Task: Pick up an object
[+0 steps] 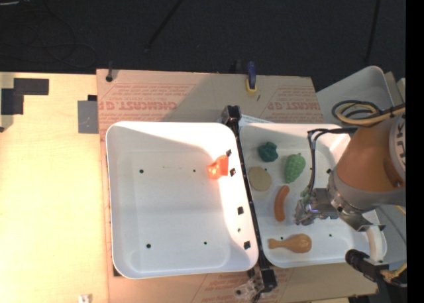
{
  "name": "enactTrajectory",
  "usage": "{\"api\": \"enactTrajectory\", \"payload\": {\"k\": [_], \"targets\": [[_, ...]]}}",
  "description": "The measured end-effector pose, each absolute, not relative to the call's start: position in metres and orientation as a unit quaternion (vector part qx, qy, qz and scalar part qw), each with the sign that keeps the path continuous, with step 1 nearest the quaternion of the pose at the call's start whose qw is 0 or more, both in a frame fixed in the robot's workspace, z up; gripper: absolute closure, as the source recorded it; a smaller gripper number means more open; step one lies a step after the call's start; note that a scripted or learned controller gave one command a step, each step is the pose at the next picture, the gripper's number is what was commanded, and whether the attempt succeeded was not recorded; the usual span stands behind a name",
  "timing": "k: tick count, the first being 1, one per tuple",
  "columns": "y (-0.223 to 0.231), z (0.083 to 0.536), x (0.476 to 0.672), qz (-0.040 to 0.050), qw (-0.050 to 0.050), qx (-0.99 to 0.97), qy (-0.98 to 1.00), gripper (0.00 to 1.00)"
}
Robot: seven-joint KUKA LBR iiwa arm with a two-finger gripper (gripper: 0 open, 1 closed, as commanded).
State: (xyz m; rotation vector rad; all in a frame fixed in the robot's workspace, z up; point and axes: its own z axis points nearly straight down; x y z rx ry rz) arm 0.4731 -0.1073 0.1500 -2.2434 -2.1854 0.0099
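Note:
In the right bin (318, 134) lie a dark green toy (267, 152), a light green bumpy toy (295, 167), a tan disc (260, 179), a red-orange sausage (281, 202) and a tan drumstick-shaped toy (291, 244). An orange object (216, 168) rests in the left bin (132, 229) near its right wall. My gripper (306, 213) hangs low over the right bin, just right of the sausage and above the drumstick. Nothing shows between its tips.
The two bins meet at a divider with black clips (240, 182). The arm's orange band (371, 156) covers the right bin's right side. Cables (354, 109) loop above it. Cardboard (199, 96) lies under both bins.

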Motion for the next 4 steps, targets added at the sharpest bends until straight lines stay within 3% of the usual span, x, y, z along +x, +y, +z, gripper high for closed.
{"api": "enactTrajectory", "payload": {"k": [1,2,3,4], "targets": [[-0.217,0.085,0.476,0.0001,0.0,-0.708,-0.706,1.0],[-0.17,0.159,0.569,-0.0028,-0.004,-0.704,-0.71,1.0],[-0.116,0.258,0.598,-0.0029,-0.003,-0.705,-0.709,1.0],[-0.163,0.196,0.481,0.0039,0.006,-0.71,-0.704,1.0]]}}
